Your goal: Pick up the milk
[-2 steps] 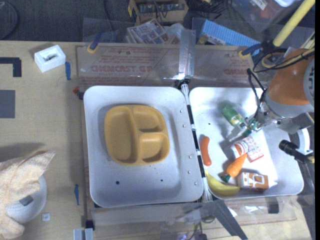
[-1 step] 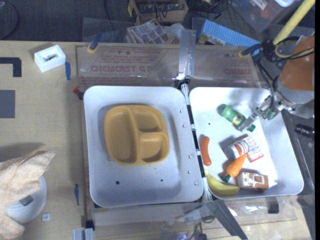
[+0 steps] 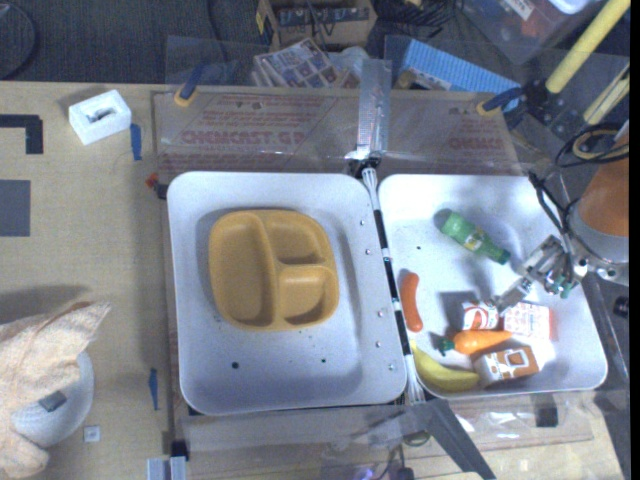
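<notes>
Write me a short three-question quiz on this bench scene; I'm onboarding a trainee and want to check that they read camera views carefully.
1. True or false: the yellow plastic divided plate lies in the same white bin as the green plastic bottle.
2. Multiple choice: what lies on top of the red-and-white milk carton? A) the red sausage B) the orange carrot C) the yellow banana
3. Fill in: the arm's two-finger gripper hovers over the ____ bin, as the camera sees it.

Key: 1 false, since the plate is in the left bin and the bottle in the right bin; 2 B; 3 right.
</notes>
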`<state>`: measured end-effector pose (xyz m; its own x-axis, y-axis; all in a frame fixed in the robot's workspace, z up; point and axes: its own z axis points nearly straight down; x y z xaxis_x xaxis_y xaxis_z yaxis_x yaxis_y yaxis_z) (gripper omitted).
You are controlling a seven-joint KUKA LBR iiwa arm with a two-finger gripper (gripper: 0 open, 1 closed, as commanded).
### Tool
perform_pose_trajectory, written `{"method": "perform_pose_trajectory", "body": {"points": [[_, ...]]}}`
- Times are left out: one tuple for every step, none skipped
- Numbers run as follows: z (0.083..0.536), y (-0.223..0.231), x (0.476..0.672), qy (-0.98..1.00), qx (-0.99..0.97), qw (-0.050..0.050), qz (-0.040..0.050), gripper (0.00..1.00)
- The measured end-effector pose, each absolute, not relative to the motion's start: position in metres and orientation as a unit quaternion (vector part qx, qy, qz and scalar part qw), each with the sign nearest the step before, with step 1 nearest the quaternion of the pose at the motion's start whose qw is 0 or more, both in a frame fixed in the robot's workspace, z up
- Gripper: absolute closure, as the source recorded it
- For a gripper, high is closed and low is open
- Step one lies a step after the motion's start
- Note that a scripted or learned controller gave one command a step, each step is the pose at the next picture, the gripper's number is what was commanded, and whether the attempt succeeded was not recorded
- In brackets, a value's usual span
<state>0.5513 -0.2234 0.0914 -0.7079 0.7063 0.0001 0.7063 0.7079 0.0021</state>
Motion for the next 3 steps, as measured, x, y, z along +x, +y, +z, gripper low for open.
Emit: {"method": "perform_pose_trajectory", "body": {"points": [[0.088, -0.223, 0.524, 0.901, 0.434, 0.004, 0.0015, 0.00], [0.088, -0.183, 0.505, 0.896, 0.444, 0.004, 0.0013, 0.00], [0.088, -0.144, 0.510, 0.852, 0.524, 0.004, 0.0012, 0.00]]}}
